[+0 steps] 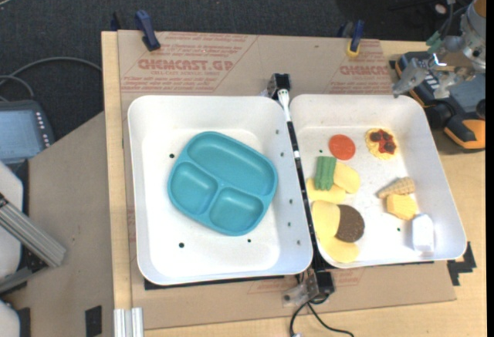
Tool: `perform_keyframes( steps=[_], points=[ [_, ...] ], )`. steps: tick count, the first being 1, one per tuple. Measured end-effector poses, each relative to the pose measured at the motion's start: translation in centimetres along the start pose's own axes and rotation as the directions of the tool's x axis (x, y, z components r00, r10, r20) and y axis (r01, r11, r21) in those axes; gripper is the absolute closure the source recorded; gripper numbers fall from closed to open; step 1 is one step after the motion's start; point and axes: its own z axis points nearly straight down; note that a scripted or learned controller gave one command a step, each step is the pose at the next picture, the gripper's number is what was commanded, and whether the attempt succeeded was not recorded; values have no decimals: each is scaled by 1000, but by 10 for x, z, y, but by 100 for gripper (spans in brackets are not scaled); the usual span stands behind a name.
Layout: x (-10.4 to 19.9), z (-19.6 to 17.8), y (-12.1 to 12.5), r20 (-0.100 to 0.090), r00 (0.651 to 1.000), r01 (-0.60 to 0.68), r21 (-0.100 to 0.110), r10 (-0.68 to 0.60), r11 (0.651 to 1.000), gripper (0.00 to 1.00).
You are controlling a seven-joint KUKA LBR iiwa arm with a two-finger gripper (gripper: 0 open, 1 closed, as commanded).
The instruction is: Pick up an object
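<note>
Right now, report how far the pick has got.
Done: nothing lifted; the red disc, green piece and other toy food lie in the right bin. In hand: the gripper hovers beyond the bin's far corner. Left: descend, grasp, lift.

arm (471,27): cut off by right edge beyond the right bin (432,123) | claw (413,75): blurred, finger state unclear | bench (231,58): lower end cut off

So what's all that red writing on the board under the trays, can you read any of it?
"CHEMCAST G P": large red print on the brown board behind the left bin.
"CHEMCAST": repeated behind the right bin, partly cut off.
Smaller red lines around both: too blurred to read.
</note>
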Motion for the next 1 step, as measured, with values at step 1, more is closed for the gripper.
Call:
perform_keyframes(
  steps=[1],
  points=[
    [28,179,-50,-4,1000,-1,11,1,1000,0]
  ],
)
